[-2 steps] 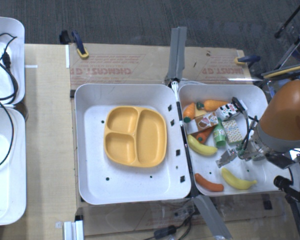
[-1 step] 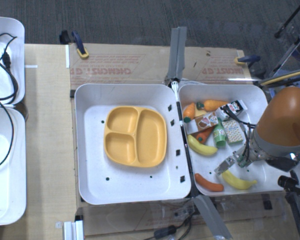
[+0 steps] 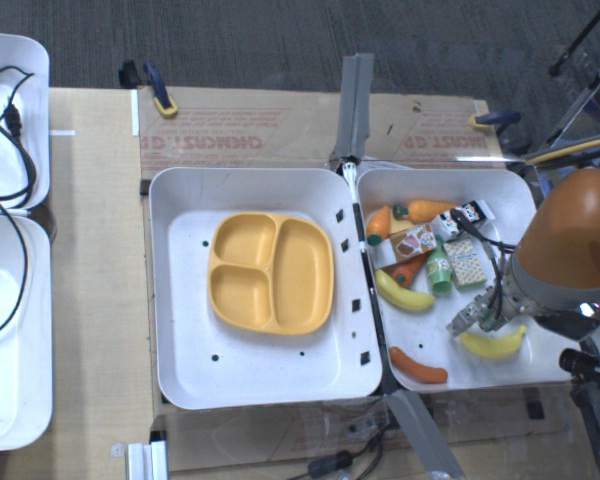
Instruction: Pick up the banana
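the grey metal tool [image 3: 483,316] hangs low over the right white bin [image 3: 525,193], just beside a curved yellow plastic banana [image 3: 494,342] near the front wall; whether it is open or closed cannot be told. a good grasp likely means centring over the banana's middle, across its width. a red sausage toy [image 3: 418,366] lies at the front, a second yellow banana [image 3: 403,295] further back among small packets. the left white bin [image 3: 180,268] holds a yellow 3-compartment plate [image 3: 272,273].
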Controlling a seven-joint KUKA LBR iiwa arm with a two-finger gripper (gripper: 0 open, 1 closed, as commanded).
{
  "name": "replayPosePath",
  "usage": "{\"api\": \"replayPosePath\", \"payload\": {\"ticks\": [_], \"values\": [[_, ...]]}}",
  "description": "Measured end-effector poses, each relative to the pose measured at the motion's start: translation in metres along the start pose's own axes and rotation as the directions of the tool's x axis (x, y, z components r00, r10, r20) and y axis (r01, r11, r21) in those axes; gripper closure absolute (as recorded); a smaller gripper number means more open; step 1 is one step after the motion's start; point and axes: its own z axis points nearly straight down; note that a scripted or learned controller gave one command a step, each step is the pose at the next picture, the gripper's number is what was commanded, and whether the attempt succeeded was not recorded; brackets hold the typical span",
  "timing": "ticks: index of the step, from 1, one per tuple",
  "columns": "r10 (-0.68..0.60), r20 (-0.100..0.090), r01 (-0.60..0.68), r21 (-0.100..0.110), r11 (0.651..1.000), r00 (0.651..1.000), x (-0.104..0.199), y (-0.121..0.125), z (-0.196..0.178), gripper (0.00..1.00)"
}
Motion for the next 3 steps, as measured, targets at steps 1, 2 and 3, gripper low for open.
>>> {"api": "replayPosePath", "payload": {"ticks": [1, 2, 3], "values": [[0.117, 0.002, -0.117, 0.0, 0.993, 0.993, 0.059, 0.058, -0.091, 1.0], [0.118, 0.002, -0.118, 0.0, 0.993, 0.993, 0.059, 0.058, -0.091, 0.0], [0.134, 0.001, -0.134, 0.002, 0.991, 0.991, 0.029, 0.015, -0.024, 0.0]]}}
